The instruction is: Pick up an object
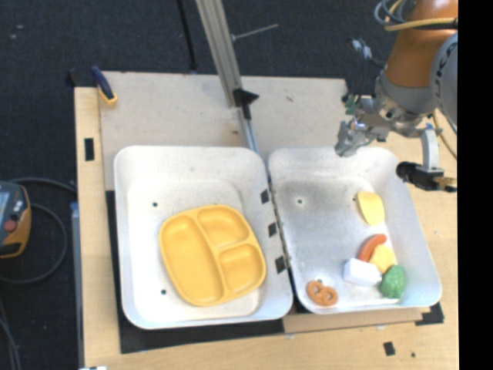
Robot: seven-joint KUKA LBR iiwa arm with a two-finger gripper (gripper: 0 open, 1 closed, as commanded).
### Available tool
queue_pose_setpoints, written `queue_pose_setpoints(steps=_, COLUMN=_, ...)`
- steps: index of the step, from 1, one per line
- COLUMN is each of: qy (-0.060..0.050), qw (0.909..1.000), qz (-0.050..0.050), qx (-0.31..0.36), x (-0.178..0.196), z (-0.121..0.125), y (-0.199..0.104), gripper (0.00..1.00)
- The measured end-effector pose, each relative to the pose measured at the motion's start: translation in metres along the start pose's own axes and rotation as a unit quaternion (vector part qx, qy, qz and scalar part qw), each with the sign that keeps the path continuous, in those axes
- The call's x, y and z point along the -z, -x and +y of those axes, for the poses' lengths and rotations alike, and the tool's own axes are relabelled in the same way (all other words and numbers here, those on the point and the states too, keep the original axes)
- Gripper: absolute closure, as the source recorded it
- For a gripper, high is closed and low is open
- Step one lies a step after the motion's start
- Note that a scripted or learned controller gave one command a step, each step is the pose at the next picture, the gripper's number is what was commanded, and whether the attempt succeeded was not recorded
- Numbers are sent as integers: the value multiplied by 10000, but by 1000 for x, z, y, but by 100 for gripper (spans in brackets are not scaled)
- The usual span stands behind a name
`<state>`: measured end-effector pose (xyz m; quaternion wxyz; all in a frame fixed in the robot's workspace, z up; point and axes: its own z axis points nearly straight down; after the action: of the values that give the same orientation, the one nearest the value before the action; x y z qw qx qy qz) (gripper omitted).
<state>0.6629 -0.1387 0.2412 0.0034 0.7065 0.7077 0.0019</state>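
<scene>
In the right bin (323, 206) lie several small items: a pale yellow piece (370, 207), a red-orange curved piece (371, 246), a yellow block (383, 257), a white block (359, 271), a green lumpy toy (393, 281) and an orange pretzel-shaped piece (322, 292). My gripper (348, 144) hangs over the bin's far rim, above and left of the pale yellow piece, with nothing seen between its fingers. The left bin (139, 183) holds a yellow divided plate (212, 253).
A metal post (223, 52) rises behind the bins and its foot meets the gap between them. A blue and yellow clamp (103, 85) sits at the bench's far left corner. A black fitting (420, 175) sticks out beside the right bin's far right corner.
</scene>
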Motion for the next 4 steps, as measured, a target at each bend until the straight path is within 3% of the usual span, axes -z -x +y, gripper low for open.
queue_pose_setpoints(steps=1, qy=-11, qw=10000, qz=3, qx=6, x=28, z=1, y=2, gripper=100)
queue_pose_setpoints(steps=3, qy=-33, qw=10000, qz=18, qx=25, x=40, z=-35, y=-95, gripper=100)
queue_pose_setpoints(steps=4, qy=-41, qw=10000, qz=14, qx=21, x=31, z=-67, y=-142, gripper=100)
